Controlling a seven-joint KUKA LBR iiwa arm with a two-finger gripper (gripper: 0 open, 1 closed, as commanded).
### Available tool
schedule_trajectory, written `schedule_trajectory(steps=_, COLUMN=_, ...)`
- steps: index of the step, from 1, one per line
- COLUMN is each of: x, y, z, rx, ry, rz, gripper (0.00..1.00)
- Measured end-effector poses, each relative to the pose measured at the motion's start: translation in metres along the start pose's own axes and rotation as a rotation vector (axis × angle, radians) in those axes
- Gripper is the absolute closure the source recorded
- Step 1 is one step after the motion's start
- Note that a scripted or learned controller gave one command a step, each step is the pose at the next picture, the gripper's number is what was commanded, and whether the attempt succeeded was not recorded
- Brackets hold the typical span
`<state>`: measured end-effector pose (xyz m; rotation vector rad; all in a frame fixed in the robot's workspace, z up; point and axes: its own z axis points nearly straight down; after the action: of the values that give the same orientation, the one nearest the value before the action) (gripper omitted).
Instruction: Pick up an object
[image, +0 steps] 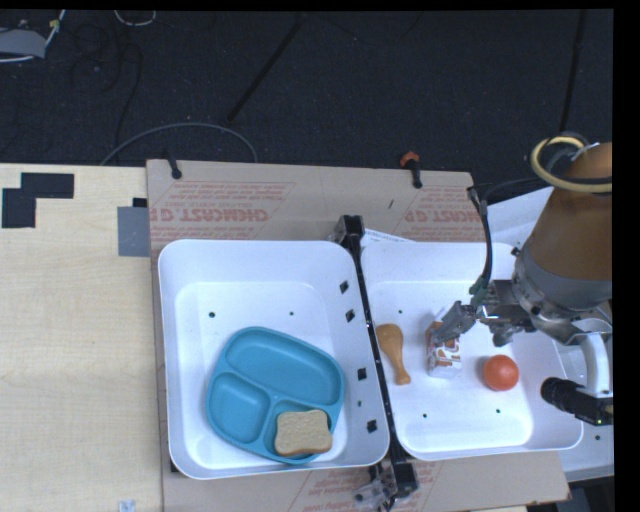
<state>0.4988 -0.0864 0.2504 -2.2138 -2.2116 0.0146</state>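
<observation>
1. My end effector (462, 322) sits low in the right bin (520, 425), fingers spread, just above a small carton (444, 354).
2. Drumstick (392, 352) to its left, tomato (501, 373) right.
3. Left bin (190, 300): blue tray (255, 385) with bread (303, 432).

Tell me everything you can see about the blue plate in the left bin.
The blue plate is a rounded-rectangle divided tray, light blue, plastic-looking with a matte sheen. Raised ridges split it into three compartments: one large and two smaller. It lies flat, turned at a slight angle, in the lower right part of the left bin. A tan slice of bread rests in its lower right compartment, overhanging the rim slightly. The other compartments are bare.
</observation>
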Motion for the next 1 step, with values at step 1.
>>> schedule_trajectory(steps=1, x=-0.0003, y=0.0018, z=-0.006, rx=-0.011, ry=-0.001, rz=-0.002, gripper=0.0)
